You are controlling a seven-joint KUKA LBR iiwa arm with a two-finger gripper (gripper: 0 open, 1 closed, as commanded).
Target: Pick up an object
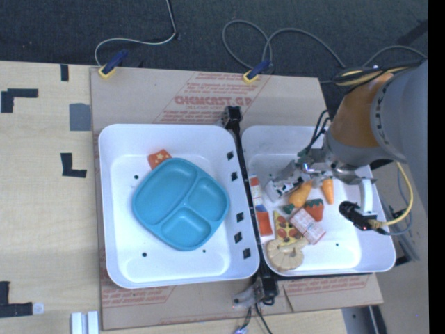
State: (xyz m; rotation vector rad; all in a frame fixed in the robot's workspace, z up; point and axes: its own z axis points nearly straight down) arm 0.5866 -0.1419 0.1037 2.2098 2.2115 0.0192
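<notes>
KUKA arm (407,110): broad grey casing with an orange band (354,113) beside it toward the right bin (375,256). Black cables loop along the band; a yellowish cable (403,207) curves over that bin's outer rim.

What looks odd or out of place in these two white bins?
Mainly the blue divided plate in the left bin: it sits skewed, partly covering an orange item. The right bin holds a jumbled heap of small objects.

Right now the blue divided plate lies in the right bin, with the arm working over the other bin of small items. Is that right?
Not quite. The camera view shows the blue divided plate in the left bin; the arm works over the right bin of small items.
</notes>
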